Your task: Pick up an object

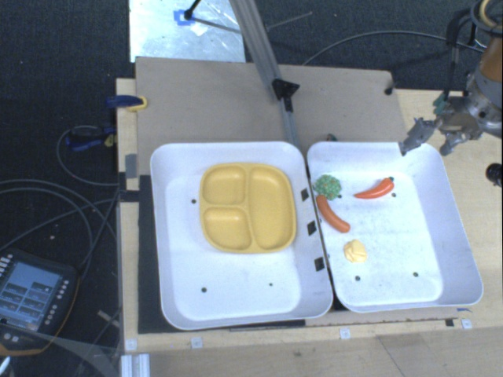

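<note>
The right bin (pixel 440 234) holds a red chili pepper (pixel 374 188), a green broccoli piece (pixel 328 185), an orange-red sausage (pixel 333 214) and a small yellow lump (pixel 355 250). My gripper (pixel 431 137) hovers over the bin's far right corner, open, with nothing between its fingers. The chili pepper lies to its lower left, well apart from it.
The left bin (pixel 181 289) carries a yellow three-compartment plate (pixel 246 207). A grey pole (pixel 259 45) slants across the back of the bench. Cables and a teach pendant (pixel 31 293) lie on the floor at left.
</note>
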`<move>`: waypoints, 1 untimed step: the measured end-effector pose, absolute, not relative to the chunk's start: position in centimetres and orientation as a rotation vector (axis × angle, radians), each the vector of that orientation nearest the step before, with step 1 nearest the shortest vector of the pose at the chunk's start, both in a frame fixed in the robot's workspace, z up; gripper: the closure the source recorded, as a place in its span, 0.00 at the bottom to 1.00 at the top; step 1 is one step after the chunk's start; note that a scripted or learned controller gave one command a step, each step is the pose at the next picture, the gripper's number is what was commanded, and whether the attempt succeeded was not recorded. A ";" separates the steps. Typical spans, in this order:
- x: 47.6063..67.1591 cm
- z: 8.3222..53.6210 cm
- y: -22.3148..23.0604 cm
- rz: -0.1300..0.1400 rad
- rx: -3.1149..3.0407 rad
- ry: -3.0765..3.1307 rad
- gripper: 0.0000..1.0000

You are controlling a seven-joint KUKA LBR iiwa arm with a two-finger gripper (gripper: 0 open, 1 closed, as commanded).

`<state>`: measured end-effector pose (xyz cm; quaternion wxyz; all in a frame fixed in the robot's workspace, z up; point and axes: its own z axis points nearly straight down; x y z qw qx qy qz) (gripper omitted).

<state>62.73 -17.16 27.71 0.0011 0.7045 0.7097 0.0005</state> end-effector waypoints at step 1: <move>62.7 27.7 -17.2 0.001 2.211 2.229 0.00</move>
